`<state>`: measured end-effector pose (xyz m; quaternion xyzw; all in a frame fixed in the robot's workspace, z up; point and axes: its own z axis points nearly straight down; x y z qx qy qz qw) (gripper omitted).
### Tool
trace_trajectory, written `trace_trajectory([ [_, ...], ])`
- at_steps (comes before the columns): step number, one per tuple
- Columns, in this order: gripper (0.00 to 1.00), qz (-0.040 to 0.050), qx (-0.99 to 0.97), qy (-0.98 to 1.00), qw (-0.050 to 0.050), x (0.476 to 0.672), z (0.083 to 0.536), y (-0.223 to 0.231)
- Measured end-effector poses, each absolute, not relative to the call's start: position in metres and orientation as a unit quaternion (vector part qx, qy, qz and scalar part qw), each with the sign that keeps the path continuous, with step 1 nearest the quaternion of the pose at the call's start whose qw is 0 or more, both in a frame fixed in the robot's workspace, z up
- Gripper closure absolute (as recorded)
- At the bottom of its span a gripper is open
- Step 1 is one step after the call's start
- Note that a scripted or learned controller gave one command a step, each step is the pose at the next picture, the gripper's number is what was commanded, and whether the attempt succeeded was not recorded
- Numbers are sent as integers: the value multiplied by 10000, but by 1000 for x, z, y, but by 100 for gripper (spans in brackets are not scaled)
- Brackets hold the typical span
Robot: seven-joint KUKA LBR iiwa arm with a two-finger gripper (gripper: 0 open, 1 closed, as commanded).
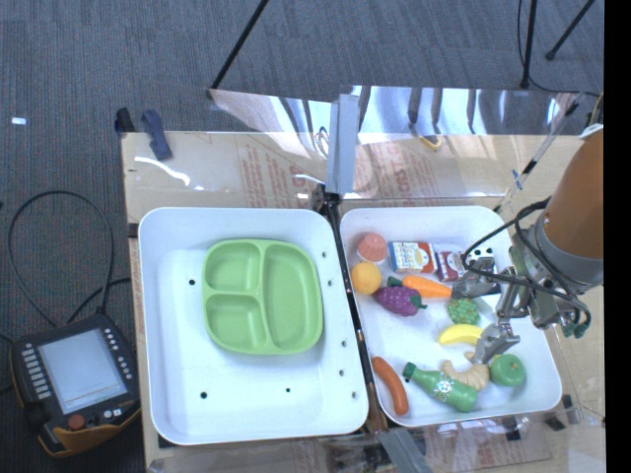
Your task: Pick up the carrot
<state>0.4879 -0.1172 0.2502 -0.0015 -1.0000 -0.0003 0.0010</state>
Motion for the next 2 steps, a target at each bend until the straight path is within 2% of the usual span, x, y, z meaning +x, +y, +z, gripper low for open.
trace_trajectory([
  [1,0,28,-133,-9998,-150,495,235,-116],
  [2,0,-17,-378,-9993,74,514,107,-98],
])
